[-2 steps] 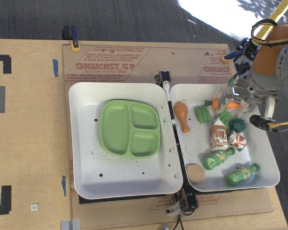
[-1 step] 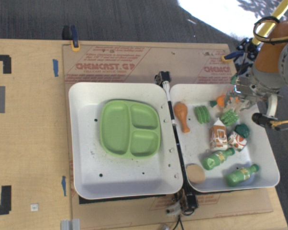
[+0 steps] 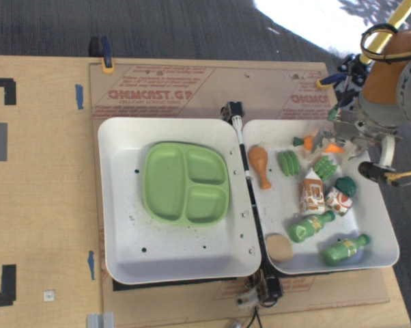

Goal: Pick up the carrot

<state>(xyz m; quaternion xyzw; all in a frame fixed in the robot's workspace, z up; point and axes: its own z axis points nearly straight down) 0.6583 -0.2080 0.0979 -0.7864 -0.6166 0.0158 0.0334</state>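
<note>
The carrot (image 3: pixel 306 143) is a small orange piece with a green tip, lying near the back of the right bin (image 3: pixel 390 251). More orange shows just to its right, under the gripper. The gripper (image 3: pixel 333 142) hangs from the grey arm with its orange band and is down at the carrot's right end, low over the bin floor. The gripper's body hides part of the carrot, so I cannot say whether it touches it.
Crowded around the carrot are a drumstick (image 3: pixel 260 164), two ridged green pieces (image 3: pixel 288 162) (image 3: pixel 325 167), a small carton (image 3: pixel 313 191), a red-and-white piece (image 3: pixel 338 201), two green bottles (image 3: pixel 310 227) (image 3: pixel 344 249) and a tan round piece (image 3: pixel 279 247). The left bin holds a green divided plate (image 3: pixel 187 183).
</note>
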